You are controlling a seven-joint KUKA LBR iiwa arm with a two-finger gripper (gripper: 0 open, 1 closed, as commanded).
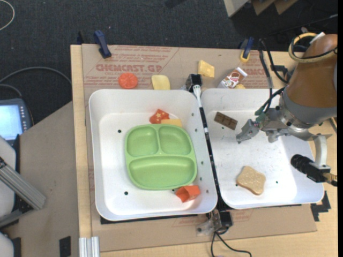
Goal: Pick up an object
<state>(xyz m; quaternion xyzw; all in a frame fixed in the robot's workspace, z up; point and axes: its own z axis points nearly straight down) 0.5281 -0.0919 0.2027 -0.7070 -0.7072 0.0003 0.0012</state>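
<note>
The toy bread slice (251,180), one of several objects that could be picked, lies flat near the front edge of the right bin (278,197), well apart from the end effector.

Starting at the left of the counter (86,143), a round orange-red toy (128,80) lies on the cardboard behind the left bin, with a pale yellow block (160,82) just to its right. The left bin (102,159) holds a green divided plate (159,156) near its middle. A small red piece (158,116) and a yellow piece (171,123) sit at the plate's rear edge, touching or nearly touching it, and an orange-red block (187,193) rests against the plate's front right corner.

Behind the seam between the bins, a yellow wedge (206,68) and a red-and-white packet (232,78) lie on the cardboard near the counter's rear edge.

In the right bin, a brown chocolate-like bar (225,121) sits near the rear left corner. The end effector (253,130) hangs above the bin's middle, just right of the bar, its grey fingers (245,134) angled down to the left with nothing seen between them; whether they are apart or together I cannot tell. The grey arm with its orange band (317,68) enters from the right.
</note>
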